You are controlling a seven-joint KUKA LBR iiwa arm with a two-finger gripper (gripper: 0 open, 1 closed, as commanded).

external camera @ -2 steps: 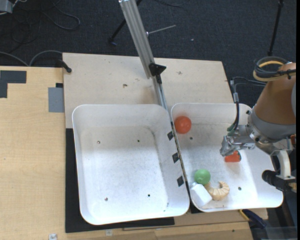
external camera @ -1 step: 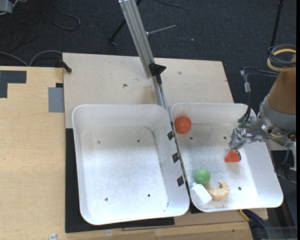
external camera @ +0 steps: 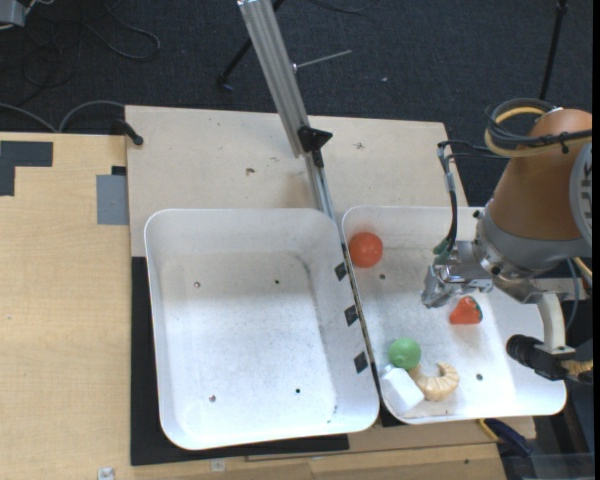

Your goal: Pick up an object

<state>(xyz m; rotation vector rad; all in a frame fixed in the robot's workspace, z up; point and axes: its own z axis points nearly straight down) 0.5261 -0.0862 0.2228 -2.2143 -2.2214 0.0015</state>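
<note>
My gripper [external camera: 442, 290] hangs low over the right bin [external camera: 525, 393], near its middle. A small red object [external camera: 466, 312] lies just to the gripper's lower right, very close to it and partly under the wrist. An orange ball [external camera: 366, 249] rests near the bin's upper left corner. At the bin's front are a green ball [external camera: 404, 353], a tan curled piece [external camera: 440, 380] and a white block [external camera: 401, 389], close together. Nothing shows as held in the gripper.
The left bin [external camera: 170, 268] sits beside the right one, with a divider wall [external camera: 348, 298] between them. A slanted metal bar [external camera: 280, 78] rises from the bench behind the bins. The arm's orange-banded body [external camera: 545, 183] overhangs the right bin's right side.
</note>
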